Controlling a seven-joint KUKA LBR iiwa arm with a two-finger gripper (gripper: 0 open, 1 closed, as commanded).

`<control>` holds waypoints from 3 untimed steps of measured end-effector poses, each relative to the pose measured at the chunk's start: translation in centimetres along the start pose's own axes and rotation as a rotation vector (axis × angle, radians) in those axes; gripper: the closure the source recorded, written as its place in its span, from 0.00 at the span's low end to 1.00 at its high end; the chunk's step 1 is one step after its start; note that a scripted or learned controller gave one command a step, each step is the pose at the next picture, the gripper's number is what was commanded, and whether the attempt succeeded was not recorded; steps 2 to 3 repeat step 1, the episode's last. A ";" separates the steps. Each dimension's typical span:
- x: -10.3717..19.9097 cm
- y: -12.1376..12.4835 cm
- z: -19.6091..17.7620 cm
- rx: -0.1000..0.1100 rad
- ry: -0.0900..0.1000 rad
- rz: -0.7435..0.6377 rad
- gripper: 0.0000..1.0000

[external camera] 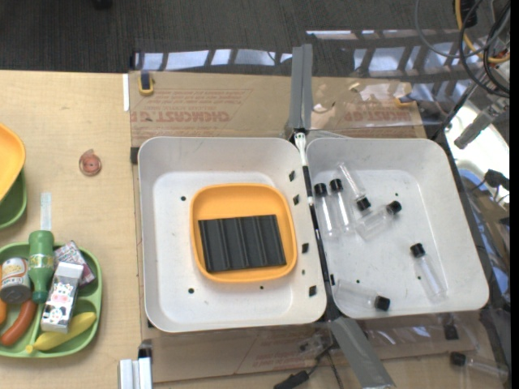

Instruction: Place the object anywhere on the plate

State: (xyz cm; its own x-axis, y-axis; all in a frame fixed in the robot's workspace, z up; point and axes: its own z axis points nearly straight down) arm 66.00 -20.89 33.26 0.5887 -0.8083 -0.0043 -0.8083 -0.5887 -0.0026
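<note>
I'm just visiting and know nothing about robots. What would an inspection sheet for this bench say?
Surface: two white bins, left bin and right bin, side by side on cardboard.
Job's things: orange plate in left bin, carrying a black ribbed block; clear vials with black caps scattered in right bin.
Clutter: green tray of toy food at left; orange dish.
Grippers: nothing seen.
Cables: bundle at upper right.
Surroundings: wooden table, dark floor.
</note>
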 end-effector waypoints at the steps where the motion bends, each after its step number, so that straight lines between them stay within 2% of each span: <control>1: -0.1 -0.1 1.7 0.000 0.002 -0.177 0.00; 3: -0.1 -0.1 1.7 0.000 0.002 -0.177 0.00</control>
